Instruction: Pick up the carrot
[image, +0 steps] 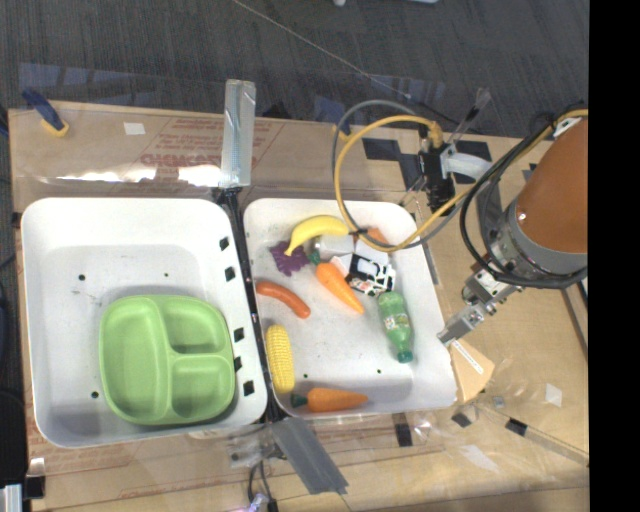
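An orange carrot (339, 288) lies at a slant in the middle of the right bin (425, 375), its green top pointing towards the banana. A second orange carrot (332, 400) lies flat along that bin's front wall. The gripper (470, 315) hangs off the grey arm (530, 240) just beyond the right bin's right wall, over the bench and apart from both carrots. Nothing shows in its grasp.
The right bin also holds a yellow banana (316, 232), purple grapes (291, 260), a red sausage-shaped piece (283, 298), a corn cob (281, 358), a green bottle (395, 323) and a black-and-white object (370, 273). A green divided plate (168, 358) fills the left bin. Yellow and black cables (345, 180) loop behind.
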